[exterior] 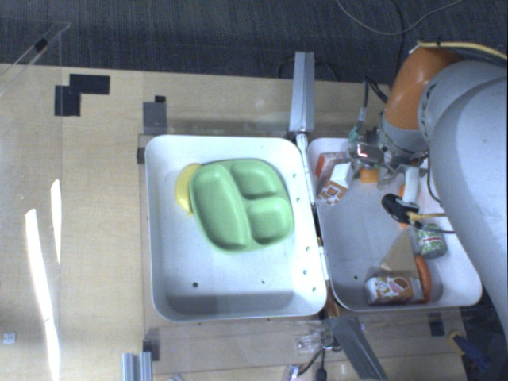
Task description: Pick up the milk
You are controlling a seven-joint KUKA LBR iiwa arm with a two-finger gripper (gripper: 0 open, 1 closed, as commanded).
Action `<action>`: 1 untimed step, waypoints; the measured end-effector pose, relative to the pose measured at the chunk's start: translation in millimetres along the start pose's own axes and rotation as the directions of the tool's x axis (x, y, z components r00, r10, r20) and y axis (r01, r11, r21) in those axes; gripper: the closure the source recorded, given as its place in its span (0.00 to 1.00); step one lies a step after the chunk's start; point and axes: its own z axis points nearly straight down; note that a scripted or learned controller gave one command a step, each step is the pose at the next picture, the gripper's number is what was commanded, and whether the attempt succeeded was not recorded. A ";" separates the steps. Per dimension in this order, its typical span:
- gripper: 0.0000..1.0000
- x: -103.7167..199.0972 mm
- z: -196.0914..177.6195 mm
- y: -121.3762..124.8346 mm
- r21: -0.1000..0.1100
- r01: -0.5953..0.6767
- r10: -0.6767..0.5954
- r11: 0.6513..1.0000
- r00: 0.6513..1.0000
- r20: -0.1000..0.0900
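The milk, a small white and orange-brown carton [330, 178], lies tilted at the far left of the right bin [357, 236], against the wall shared with the left bin. My gripper [363, 154] hangs over the far end of the right bin, just right of and slightly behind the carton. A small orange item [367, 175] sits right below the gripper. Nothing can be made out in the gripper's grasp, and the wrist hides much of it.
A brown-labelled container [392, 288] lies on its side at the right bin's near edge, beside an orange sausage-shaped piece [425, 279] and a green can [430, 244]. In the left bin [238, 292] a green divided plate [240, 203] covers a yellow item [185, 187].
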 end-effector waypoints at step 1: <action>0.00 -4.0 1.3 -68.7 -0.033 0.065 -0.066 0.997 0.998 -0.014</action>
